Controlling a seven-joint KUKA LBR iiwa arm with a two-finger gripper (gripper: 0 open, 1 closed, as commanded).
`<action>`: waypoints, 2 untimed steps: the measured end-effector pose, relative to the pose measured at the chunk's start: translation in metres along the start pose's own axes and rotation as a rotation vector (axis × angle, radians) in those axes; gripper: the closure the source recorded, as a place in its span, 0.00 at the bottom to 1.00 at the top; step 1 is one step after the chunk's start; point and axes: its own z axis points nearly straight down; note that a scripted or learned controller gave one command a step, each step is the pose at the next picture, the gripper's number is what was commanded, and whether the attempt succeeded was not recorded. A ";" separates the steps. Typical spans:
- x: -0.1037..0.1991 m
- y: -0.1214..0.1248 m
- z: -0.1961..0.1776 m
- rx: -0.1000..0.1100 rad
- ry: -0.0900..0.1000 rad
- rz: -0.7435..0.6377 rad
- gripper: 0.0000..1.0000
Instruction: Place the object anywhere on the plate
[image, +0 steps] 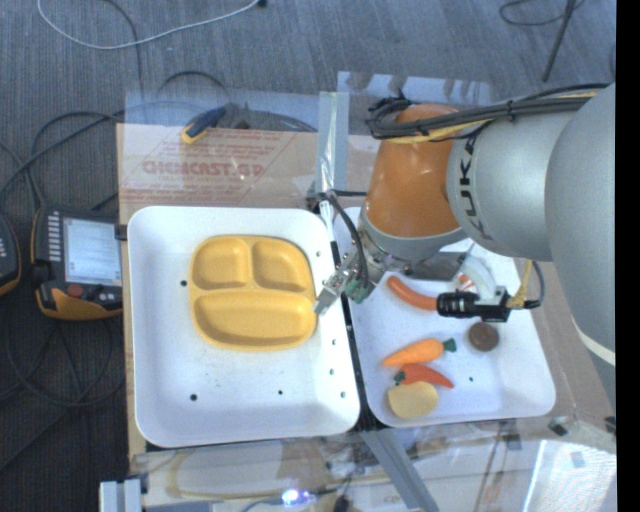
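Note:
A yellow plate (250, 292) with three compartments lies in the left white bin (170, 400). My gripper (335, 291) hangs over the wall between the two bins, just off the plate's right edge. A small green piece (361, 291) sits right beside it; I cannot tell whether that is a held object. In the right bin (510, 395) lie an orange-red sausage (410, 292), a carrot (415, 352), a red pepper (428, 377), a pale yellow lump (413, 400) and a brown round piece (484, 337).
The grey arm with its orange band (415, 190) covers the back of the right bin. A handheld controller (75, 262) lies on the floor to the left. Cardboard (220, 170) sits behind the left bin.

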 end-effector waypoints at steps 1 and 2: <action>0.050 0.064 -0.008 0.001 -0.003 -0.217 1.00; -0.016 0.090 0.061 -0.009 -0.011 -0.138 1.00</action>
